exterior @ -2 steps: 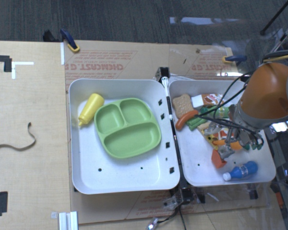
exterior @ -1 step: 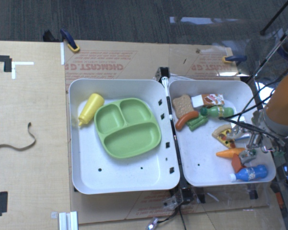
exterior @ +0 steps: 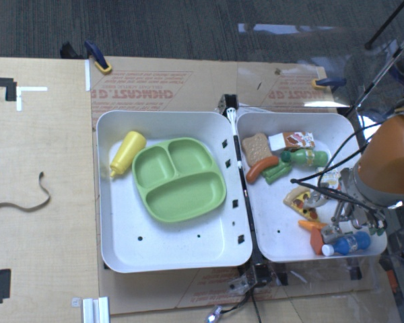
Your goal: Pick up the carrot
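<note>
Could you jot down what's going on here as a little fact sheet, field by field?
Left bin: green divided plate, yellow bottle
Right bin: toy foods, including slice of bread, green bottle, pizza slice
Carrot: near right bin's front, lying loose
Gripper: low over that corner, just right of the carrot
Fingers: too cluttered to judge

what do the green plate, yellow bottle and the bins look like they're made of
Plate: likely moulded plastic, matte even green, with rounded compartment ridges. Bottle: probably plastic, uniform yellow, smooth with a slight sheen. Bins: look like thin white plastic with rounded rims and soft highlights, though the view leaves that open.
</note>
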Tool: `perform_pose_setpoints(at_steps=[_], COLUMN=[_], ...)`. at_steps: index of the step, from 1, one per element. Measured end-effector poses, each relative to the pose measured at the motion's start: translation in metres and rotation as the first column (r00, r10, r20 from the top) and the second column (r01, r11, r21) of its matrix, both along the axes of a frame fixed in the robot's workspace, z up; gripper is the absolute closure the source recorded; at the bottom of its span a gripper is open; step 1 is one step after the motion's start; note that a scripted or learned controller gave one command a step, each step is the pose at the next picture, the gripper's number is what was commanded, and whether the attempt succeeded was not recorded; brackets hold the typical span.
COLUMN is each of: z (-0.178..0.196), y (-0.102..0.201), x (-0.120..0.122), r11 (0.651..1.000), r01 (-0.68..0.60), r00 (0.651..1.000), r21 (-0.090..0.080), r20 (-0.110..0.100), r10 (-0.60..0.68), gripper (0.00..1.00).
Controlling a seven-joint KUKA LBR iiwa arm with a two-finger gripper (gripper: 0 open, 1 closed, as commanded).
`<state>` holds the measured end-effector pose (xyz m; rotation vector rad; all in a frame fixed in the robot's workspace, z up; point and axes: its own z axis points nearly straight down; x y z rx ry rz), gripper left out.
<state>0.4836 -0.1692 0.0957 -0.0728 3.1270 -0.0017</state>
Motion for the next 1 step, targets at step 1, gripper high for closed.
perform_pose_setpoints(at_steps=[1], z=[-0.0006], y=[0.0571], x=[0.0106], r11=[0.998], r01=[0.055], r00=[0.998], r21=[0.002], r20=[-0.003], r10=[-0.055], gripper=[0.0])
